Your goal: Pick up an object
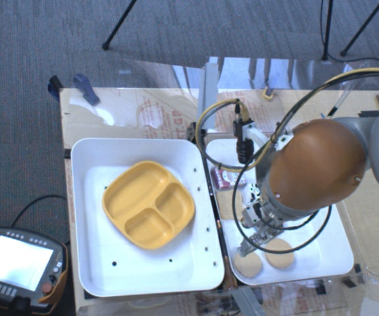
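Observation:
Two flat tan round discs lie at the front of the right bin (pixel 344 259): one (pixel 247 266) near the front left corner, the other (pixel 281 255) just to its right. My gripper (pixel 247 245) hangs low over the bin, right above the left disc, its tip close to that disc's top edge. The arm's bulky orange-brown wrist (pixel 314 166) covers most of the bin's middle. A small dark purple-and-white packet (pixel 224 178) lies by the right bin's left wall, partly hidden by cables.
The left bin (pixel 84 242) holds a yellow three-compartment plate (pixel 149 203). Black and yellow cables (pixel 242 143) loop over the right bin's back left. A teach pendant (pixel 18 268) sits on the floor at the lower left.

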Robot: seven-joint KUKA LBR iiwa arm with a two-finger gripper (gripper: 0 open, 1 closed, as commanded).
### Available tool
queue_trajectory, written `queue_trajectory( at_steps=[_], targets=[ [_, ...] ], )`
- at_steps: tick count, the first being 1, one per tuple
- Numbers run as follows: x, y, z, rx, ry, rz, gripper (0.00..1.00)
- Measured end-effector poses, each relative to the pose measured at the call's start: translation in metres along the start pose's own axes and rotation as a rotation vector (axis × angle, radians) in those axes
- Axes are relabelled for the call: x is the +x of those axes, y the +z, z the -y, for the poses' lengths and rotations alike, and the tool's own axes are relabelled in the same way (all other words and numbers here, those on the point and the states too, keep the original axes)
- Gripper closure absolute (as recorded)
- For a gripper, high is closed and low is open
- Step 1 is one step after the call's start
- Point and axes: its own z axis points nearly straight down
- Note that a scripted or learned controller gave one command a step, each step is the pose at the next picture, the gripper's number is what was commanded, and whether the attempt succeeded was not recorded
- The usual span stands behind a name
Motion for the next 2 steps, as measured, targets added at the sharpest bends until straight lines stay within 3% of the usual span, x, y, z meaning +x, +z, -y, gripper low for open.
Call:
queue_trajectory(
  at_steps=[1, 2],
  targets=[
    [-0.044, 0.000, 0.013, 0.001, -0.475, 0.000, 1.00],
    [-0.033, -0.036, 0.029, 0.003, -0.844, 0.000, 1.00]
  ],
)
